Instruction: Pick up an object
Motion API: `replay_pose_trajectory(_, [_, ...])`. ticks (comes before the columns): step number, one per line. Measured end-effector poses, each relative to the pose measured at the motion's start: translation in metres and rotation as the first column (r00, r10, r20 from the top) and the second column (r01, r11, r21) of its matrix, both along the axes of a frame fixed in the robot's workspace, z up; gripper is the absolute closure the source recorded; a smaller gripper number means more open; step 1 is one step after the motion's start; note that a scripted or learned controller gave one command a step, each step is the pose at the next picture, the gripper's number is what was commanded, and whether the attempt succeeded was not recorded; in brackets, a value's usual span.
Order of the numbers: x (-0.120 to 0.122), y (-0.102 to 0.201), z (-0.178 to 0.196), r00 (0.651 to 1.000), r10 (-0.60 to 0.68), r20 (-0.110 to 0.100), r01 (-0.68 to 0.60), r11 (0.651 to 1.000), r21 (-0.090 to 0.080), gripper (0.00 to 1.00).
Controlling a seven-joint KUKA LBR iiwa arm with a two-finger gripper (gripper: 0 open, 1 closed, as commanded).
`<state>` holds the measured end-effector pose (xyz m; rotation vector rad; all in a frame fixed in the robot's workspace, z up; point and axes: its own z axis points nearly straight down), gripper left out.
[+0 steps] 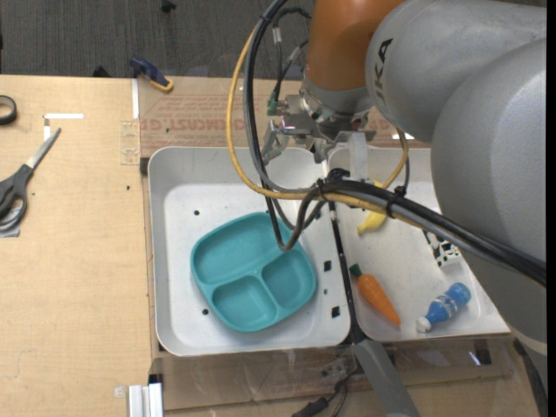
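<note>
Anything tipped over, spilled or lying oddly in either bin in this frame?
Nothing spilled. The small water bottle lies on its side in the right bin, near the toy carrot. The teal divided plate sits askew in the left bin. No damage visible.

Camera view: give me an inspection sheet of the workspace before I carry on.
Surface: light wooden bench bearing two shallow white bins, left bin and right bin.
Job's things: teal three-compartment plastic plate in left bin; orange toy carrot, small blue plastic bottle, yellow banana-like piece, dice in right bin.
Clutter: scissors, tape roll.
Gripper: above bins' far edge, state unclear.
Cables: black and yellow loops hang from wrist.
Surroundings: dark floor.
</note>
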<state>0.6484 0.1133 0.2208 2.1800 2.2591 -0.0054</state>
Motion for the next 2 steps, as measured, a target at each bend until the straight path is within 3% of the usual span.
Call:
replay_pose_trajectory(1, [-0.025,0.069,-0.097,0.967,-0.254,0.000,0.254,0.967,0.001,0.00])
replay_pose_trajectory(2, [-0.124,0.117,-0.129,0.941,-0.340,-0.001,0.340,0.941,0.005,0.00])
